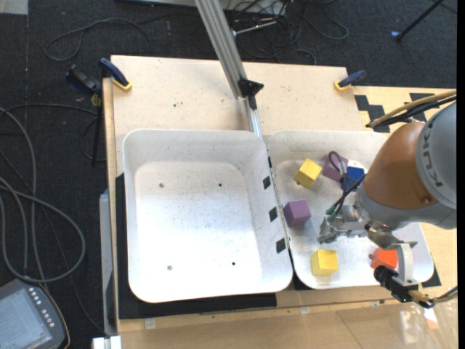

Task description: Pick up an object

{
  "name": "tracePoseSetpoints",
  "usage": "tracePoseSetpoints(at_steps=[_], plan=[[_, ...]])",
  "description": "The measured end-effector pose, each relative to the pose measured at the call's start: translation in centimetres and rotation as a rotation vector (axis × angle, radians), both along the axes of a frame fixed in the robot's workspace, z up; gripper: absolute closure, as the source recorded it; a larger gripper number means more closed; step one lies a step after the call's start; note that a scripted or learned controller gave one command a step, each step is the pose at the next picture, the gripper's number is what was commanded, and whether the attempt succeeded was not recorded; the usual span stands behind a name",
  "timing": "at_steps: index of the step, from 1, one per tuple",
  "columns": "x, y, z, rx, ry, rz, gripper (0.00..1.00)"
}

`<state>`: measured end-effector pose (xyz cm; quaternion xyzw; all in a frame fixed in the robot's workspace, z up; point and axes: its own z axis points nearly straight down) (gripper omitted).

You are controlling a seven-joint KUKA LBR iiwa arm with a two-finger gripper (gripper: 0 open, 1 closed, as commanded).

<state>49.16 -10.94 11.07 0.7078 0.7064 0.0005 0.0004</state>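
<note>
My gripper hangs between the purple cube and yellow cube; finger state unclear, arm hides the blue block partly.

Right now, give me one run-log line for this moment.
gripper low in right bin | between purple cube and lower yellow cube | nothing visibly held

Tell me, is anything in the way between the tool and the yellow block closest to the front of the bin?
Nothing visible is. The tool hangs just above the yellow block in the right bin, with bare white floor between them. The purple block sits off to the side, nearer the left bin, not in the path.
</note>
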Motion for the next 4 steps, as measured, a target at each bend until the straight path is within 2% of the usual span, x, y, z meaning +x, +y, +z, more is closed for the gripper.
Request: tracePoseSetpoints(at_steps=[1, 2, 3, 4], plan=[[1.0, -0.1, 4.7, -0.002, -0.005, 0.005, 1.0], [0.5, 0.1, 10.7, -0.002, -0.006, 0.006, 1.0], [0.6, 0.1, 12.2, -0.002, -0.003, 0.005, 1.0], [1.9, 4.8, 11.3, 0.001, 0.002, 0.009, 1.0]])
